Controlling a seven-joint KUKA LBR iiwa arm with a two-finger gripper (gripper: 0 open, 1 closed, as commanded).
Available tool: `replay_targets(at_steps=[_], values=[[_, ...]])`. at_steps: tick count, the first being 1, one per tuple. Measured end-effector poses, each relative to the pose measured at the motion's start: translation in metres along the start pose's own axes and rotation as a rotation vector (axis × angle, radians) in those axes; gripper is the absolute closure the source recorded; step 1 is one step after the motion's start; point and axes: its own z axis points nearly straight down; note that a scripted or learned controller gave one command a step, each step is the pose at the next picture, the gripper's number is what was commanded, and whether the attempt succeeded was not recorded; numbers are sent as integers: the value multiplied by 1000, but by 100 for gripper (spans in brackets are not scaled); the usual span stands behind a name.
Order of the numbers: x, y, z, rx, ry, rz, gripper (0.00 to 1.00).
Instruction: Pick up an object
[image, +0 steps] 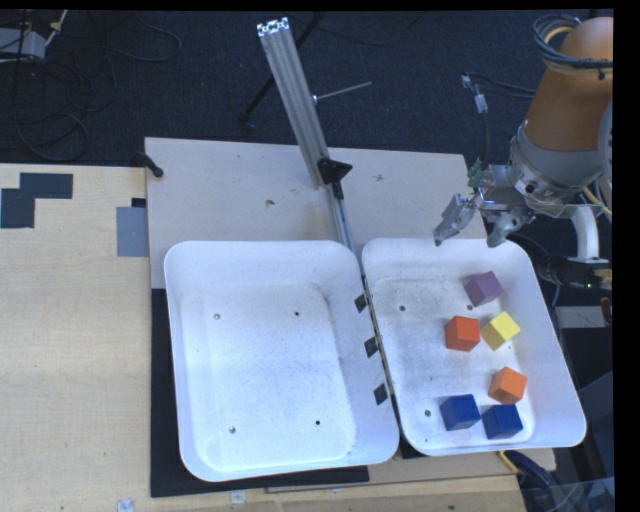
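Several small blocks lie in the right bin (545, 330): a purple block (483, 288), an orange-red block (461, 333), a yellow block (500, 329), an orange block (508, 384) and two blue blocks (459, 411) (501, 421). My gripper (469, 232) hangs over the back rim of the right bin, above and behind the purple block. Its two fingers are spread apart and open, with nothing between them.
The left bin (200, 300) sits beside the right one, with a row of black clips (368, 345) along the shared edge. A slanted aluminium bar (300, 110) rises behind the bins. The wooden bench top (70, 330) stretches to the left.
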Motion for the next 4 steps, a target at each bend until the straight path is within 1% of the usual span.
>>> replay_targets(at_steps=[1, 2, 3, 4], values=[[-51, -42, 130, 9, 0, 5, 0], [-33, -63, 170, -19, -8, 5, 0], [-51, -58, 188, -3, -1, 1, 0], [-28, 3, 197, -1, -1, -1, 0]])
